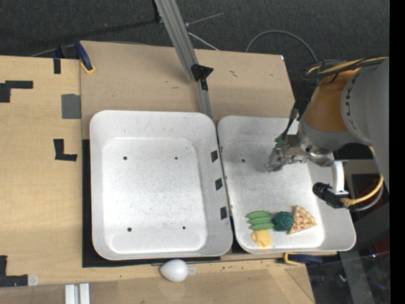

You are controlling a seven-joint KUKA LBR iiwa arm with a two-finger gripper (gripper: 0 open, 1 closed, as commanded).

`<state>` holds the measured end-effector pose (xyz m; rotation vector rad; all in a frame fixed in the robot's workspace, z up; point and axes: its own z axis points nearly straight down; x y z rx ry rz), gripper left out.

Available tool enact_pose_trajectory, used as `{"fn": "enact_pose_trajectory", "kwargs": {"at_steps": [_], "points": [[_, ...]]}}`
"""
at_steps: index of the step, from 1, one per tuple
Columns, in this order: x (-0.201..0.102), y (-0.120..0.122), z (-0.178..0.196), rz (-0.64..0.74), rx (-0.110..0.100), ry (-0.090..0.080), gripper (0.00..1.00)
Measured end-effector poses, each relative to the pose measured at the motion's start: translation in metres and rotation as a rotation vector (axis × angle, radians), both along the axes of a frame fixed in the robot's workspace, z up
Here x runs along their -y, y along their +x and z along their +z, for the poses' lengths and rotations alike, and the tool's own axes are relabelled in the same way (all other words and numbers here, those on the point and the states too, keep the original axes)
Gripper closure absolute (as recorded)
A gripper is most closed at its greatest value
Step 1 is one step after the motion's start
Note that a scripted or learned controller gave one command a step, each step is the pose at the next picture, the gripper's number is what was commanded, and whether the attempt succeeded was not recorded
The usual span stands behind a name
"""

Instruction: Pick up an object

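- Gripper (276, 161) low over right bin (253, 138), holding nothing visible.
- Green pods (258, 218), broccoli (283, 220), pizza slice (303, 220), corn (261, 237) clustered at near edge.
- White egg (174, 270) outside left bin (101, 170).

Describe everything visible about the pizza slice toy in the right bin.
The pizza slice toy is a small triangular wedge that looks like plastic or rubber, with a tan crust edge and an orange-yellow top dotted with red spots. It lies flat on the floor of the right bin, near the bin's front right corner. Its left side is next to, perhaps touching, a dark green broccoli-like toy. The gripper hangs farther back in the bin, well apart from the slice.
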<state>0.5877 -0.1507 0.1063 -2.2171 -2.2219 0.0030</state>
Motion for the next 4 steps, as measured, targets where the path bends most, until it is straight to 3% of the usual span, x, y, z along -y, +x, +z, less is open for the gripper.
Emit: {"fn": "enact_pose_trajectory", "kwargs": {"at_steps": [3, 4], "points": [[0.005, -0.008, 0.156, -0.001, 0.008, -0.002, 1.00], [-0.053, -0.006, 0.143, 0.004, 0.001, 0.001, 1.00]]}}
